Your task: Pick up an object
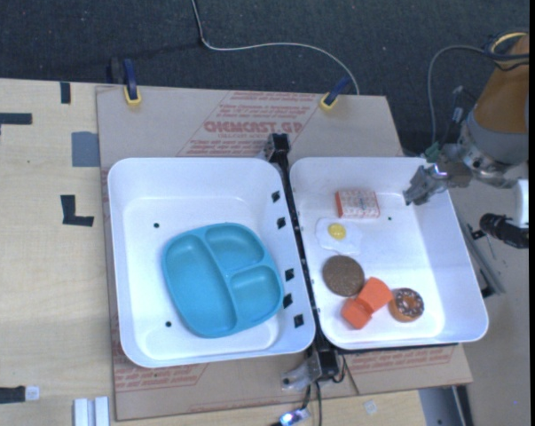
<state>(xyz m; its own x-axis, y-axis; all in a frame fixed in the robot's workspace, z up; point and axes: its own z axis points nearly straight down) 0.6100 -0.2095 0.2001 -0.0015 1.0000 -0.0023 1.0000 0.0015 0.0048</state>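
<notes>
Resting on a cardboard sheet (249, 122) over the wooden bench (36, 193), two bins; end effector (420, 187) state unclear.

Right bin (444, 264), lower centre-right of frame: a pink-and-white wafer packet (357, 203) lies flat at top, a fried egg (336, 232) just below it, then a brown round patty (342, 275), an orange cup (365, 302) tipped over, and a sprinkled donut (406, 304) beside it.

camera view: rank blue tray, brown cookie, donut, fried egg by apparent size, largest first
1. blue tray, by far the largest
2. brown cookie
3. donut and fried egg: too close to call; the egg's white blends into the right bin, so its outline is unclear.
</notes>
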